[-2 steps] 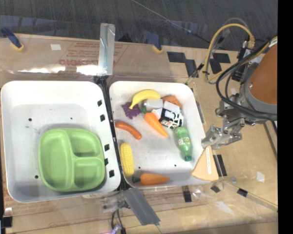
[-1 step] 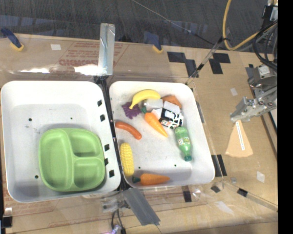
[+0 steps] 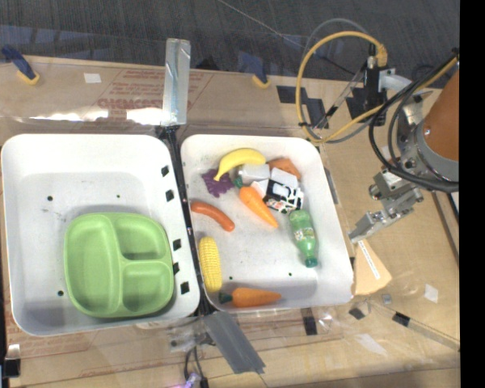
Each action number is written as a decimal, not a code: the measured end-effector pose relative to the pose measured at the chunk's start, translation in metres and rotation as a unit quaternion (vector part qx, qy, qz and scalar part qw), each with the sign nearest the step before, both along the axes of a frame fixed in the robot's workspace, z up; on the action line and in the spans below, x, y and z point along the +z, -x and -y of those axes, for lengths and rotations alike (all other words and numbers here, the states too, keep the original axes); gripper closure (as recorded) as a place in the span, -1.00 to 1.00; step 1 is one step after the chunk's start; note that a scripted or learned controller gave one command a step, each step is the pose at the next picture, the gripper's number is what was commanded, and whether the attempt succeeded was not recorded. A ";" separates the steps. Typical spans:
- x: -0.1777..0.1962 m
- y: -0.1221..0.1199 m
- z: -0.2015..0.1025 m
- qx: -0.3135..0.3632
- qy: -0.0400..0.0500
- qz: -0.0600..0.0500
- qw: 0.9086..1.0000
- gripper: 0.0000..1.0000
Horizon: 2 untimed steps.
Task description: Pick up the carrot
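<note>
Carrot (image 3: 257, 206) (right bin (image 3: 327, 241)), gripper (image 3: 385, 208) outside

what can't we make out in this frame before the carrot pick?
- Gripper, camera view: outside the right bin; too small and cluttered to judge its state.
- Arm: cut off by the right edge above the orange band.
- Two carrots: one mid-bin, one at the near wall; which is the target is unclear.
- Orange item behind the black-and-white pack: partly hidden, identity unclear.
- Purple item: partly under the banana.
</note>
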State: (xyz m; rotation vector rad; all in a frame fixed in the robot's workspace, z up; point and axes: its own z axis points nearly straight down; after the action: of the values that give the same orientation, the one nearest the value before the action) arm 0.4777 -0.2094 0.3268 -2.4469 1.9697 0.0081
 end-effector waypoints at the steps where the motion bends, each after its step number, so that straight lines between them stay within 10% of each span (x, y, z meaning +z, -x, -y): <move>1: 0.082 -0.027 -0.008 0.104 0.003 0.007 0.995 1.00; 2: -0.034 0.001 -0.011 0.183 -0.002 -0.001 0.983 1.00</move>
State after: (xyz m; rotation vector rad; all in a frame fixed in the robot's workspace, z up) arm 0.4763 -0.1988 0.2924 -2.7654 1.4895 0.0147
